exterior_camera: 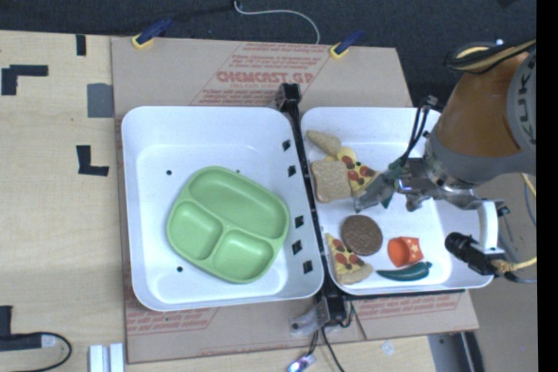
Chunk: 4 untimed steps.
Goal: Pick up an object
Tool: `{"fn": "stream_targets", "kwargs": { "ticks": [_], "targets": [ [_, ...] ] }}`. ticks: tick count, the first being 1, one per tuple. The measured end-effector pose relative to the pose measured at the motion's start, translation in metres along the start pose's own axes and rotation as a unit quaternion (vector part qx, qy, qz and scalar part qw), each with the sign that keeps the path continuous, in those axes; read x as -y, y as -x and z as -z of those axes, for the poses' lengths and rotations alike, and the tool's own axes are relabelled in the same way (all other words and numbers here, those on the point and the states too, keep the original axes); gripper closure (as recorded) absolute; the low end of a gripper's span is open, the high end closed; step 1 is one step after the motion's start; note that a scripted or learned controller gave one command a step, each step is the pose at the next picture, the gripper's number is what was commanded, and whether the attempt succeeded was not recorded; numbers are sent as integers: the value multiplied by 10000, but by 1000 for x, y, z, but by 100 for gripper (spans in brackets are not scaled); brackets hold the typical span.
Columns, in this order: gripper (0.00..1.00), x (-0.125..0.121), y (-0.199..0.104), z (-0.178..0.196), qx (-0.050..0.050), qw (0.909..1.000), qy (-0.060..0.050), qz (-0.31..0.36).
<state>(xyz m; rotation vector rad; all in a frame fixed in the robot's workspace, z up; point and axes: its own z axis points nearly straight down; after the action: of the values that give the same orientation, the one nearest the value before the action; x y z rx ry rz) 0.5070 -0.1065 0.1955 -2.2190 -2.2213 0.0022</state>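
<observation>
- While the arm reaches in from the right, its claw hangs over the right bin, low among the food pieces; the fingers appear spread, with nothing seen between them.
- Camera view, right bin: all the small pieces lie here, so the claw is likely placed to choose one. A toast slice lies just left of the claw, with a pizza slice beside it and a pale piece above.
- Camera view, nearest candidates: the brown disc lies just below the claw, seemingly apart from it; the toast slice and pizza slice lie equally near. Which one is aimed at cannot be told.
- Camera view, front of right bin: a red pepper, a green chilli and a second pizza slice lie further from the claw, toward the near rim.
- Camera view, left bin: a green tray rests flat, well apart from the claw.
</observation>
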Motion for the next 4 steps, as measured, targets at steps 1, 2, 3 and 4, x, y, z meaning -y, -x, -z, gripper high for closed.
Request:
{"fn": "stream_targets", "kwargs": {
  "ticks": [1, 2, 3, 4],
  "targets": [
    [0, 26, -11, -110, 3, 10000, -21, -7],
    [100, 23, -11, -93, 9, 10000, 19, -5],
    [100, 24, -11, -85, 1, 10000, -2, -3],
    [100, 24, -12, -76, -4, 10000, -16, -1]
  ]
}}
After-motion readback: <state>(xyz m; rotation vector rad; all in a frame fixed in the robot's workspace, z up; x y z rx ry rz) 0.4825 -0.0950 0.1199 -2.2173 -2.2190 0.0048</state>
